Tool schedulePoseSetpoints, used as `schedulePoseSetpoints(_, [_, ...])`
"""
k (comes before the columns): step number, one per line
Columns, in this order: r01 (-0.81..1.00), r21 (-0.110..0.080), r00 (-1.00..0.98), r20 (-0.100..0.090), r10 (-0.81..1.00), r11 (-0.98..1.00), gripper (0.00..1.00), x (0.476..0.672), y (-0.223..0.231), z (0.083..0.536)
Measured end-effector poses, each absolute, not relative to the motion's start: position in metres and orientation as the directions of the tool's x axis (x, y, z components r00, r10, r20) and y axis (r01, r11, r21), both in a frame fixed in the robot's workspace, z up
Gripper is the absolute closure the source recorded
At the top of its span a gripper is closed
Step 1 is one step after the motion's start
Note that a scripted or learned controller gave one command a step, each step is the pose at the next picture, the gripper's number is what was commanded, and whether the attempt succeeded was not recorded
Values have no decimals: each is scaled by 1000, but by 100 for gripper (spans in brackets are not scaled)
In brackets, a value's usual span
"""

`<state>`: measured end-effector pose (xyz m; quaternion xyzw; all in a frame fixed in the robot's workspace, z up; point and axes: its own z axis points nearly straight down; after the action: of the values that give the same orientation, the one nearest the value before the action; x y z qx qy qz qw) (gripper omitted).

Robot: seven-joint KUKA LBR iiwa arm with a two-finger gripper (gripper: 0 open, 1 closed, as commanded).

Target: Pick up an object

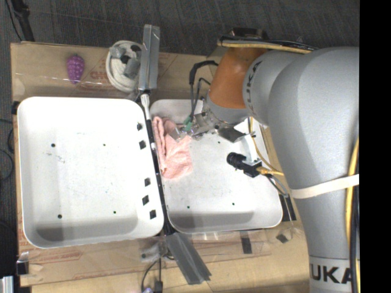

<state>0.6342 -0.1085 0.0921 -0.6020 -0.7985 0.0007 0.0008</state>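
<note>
A pale pink cloth [174, 154] lies crumpled in the right bin [220, 194], at about 10 o'clock of the bin's floor and close along its left wall. Its upper part is a narrow rumpled strip running toward 12 o'clock; its lower part spreads into a wider, softly folded bunch. The gripper [190, 129] sits at the cloth's 1 o'clock edge, right by the fabric.

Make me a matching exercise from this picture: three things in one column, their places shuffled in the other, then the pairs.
1 pink cloth
2 purple object
3 gripper

A on the bench, outside the white walls
B lying in the bin nearer the arm
C over that bin's far end

Pairs: 1-B; 2-A; 3-C
</note>
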Motion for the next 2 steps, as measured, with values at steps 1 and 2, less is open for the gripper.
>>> schedulePoseSetpoints(1, [946, -2, -324, 1, 946, 324, 0, 575, -115, 92])
schedulePoseSetpoints(2, [880, 3, -474, -2, 880, 475, 0, 572, -162, 94])
